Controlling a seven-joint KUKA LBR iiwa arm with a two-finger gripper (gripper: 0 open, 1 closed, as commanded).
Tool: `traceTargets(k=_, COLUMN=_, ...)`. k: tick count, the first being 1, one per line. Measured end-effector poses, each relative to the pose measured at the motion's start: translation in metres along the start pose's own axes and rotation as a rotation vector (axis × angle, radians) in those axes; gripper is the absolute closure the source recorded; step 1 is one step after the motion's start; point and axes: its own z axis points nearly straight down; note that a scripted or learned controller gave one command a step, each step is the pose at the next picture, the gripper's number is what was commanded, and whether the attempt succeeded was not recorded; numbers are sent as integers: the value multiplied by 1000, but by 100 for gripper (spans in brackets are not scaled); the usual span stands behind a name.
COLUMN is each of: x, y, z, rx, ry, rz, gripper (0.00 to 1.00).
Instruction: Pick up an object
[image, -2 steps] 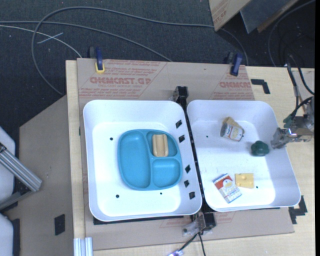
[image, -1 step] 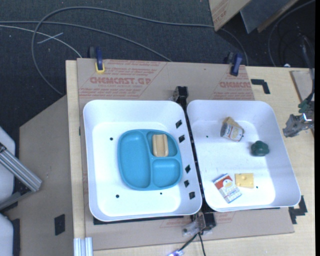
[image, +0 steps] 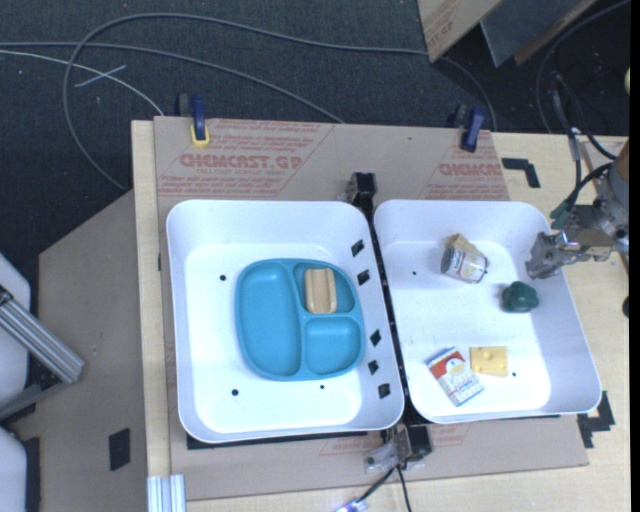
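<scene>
Hovering at the right bin's edge, the gripper carries nothing; how open, cannot tell. The green lump could skid against the wall.

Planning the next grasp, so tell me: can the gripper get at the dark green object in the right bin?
Probably yes. The gripper sits at the right bin's edge, just above the dark green object, which lies apart from the small can with nothing between.

Arm cut off by right picture edge beside right bin; gripper fingers too small to tell.
</scene>
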Motion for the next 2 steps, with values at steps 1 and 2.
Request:
traceTargets(k=1, x=54, y=-7, z=-4, rx=0, ry=1, rz=-1, gripper=100)
traceTargets(k=2, x=109, y=-10, z=15, rx=2, ry=0, rz=1, gripper=100)
